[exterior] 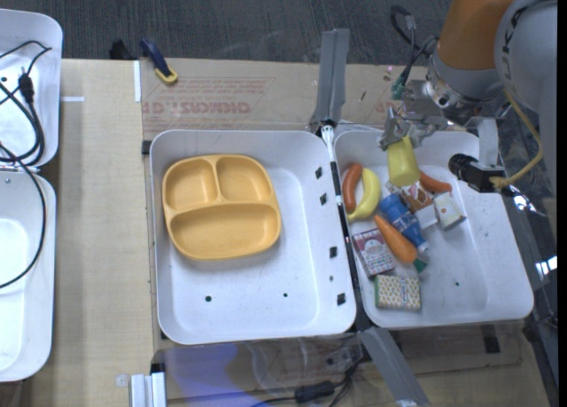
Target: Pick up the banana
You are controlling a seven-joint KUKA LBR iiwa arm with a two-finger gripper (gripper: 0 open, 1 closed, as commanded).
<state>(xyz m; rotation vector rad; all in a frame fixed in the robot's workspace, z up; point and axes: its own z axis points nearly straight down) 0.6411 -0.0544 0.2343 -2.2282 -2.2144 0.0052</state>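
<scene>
- Camera view: banana (368,195) lies in the right bin (496,299), touching a hot dog (352,185)
- gripper (400,139) pinches a yellow block (402,164) just right of the banana, whose long axis runs near-to-far

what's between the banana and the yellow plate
In the camera view, bare white floor of the left bin and the two bins' adjoining rims separate the yellow plate from the banana. A sausage lies against the banana's plate-facing side.

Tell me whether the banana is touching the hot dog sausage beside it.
Touching. In the camera view the banana lies in the right bin, its inner curve pressed against the reddish sausage on its left, with no white bin floor visible between them.
</scene>
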